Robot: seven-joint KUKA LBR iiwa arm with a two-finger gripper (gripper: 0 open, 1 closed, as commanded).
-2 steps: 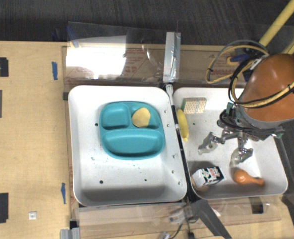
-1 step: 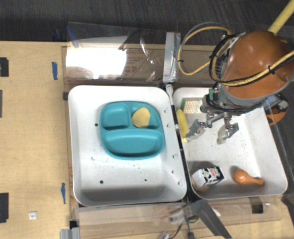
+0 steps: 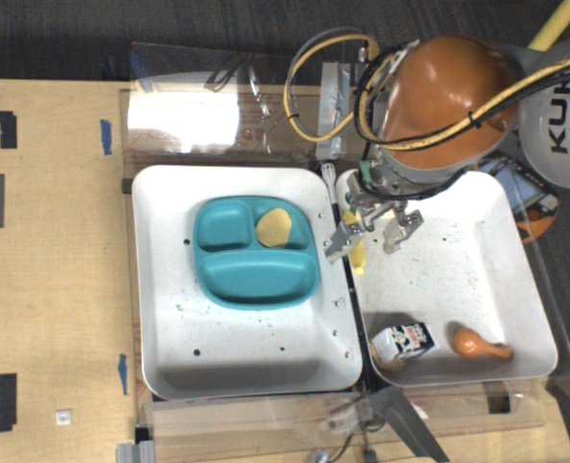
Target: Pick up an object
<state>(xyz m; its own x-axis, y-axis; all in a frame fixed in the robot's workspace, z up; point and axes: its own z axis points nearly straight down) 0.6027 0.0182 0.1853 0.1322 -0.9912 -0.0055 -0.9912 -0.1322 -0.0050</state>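
My gripper [image 3: 369, 236] hangs over the left edge of the right bin [image 3: 477, 258], close to the wall between the two bins. Its fingers stand apart, so it is open, with nothing gripped. A small yellow object [image 3: 358, 255] lies just below the left finger, partly hidden by it. Along the right bin's front wall lie a small black-and-white milk carton [image 3: 403, 341] and an orange drumstick-shaped toy [image 3: 477, 344]. In the left bin [image 3: 169, 336] a teal divided plate [image 3: 256, 276] holds a round yellow object [image 3: 273, 227] in its upper right compartment.
The arm's orange wrist dome [image 3: 444, 99] and looping cables [image 3: 323, 75] cover the back of the right bin. A clear plastic sheet [image 3: 198, 119] lies behind the left bin. Wooden bench surface [image 3: 48, 258] extends to the left.
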